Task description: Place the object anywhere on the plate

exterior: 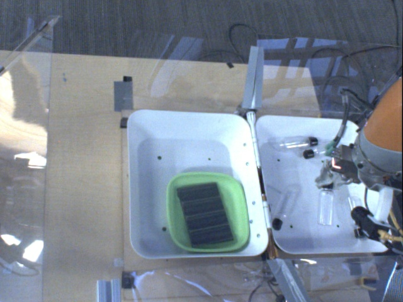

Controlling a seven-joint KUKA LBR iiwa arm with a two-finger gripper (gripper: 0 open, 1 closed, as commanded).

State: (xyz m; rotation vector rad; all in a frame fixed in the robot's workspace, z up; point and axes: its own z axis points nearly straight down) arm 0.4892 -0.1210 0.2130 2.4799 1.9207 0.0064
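Bench of pale wood (75, 168), smooth and matte, carrying two shallow white plastic bins side by side with rounded corners and glossy walls.

Left bin (145, 168): holds a lime-green plate (238, 209), squarish with softly rounded corners and a raised rim, sitting toward the near right part of the bin floor. On the plate lies a dark grey ribbed block (204, 214), rectangular, with crosswise ridges dividing it into several bands, tilted slightly off the plate's edges.

Right bin (283, 231): several clear, tube-like objects, hard to make out against the white floor. One clear tube (325, 207) stands out best, lying lengthwise just below the arm's wrist, near the middle right of the bin. A second clear tube with a dark cap (296, 143) lies near the far wall. A fainter transparent shape (286, 200) rests left of centre. A small black knob (276, 223) sits by the near left corner.

Arm enters from the right, with orange band (385, 121) rounded and glossy above grey metal. Gripper (329, 176) hangs over the right bin, just above the first clear tube; wires and brackets crowd it, and whether its tips are apart or together cannot be told. Nothing visibly clamped.

Grey metal rail (252, 80) runs back from the seam between the bins.
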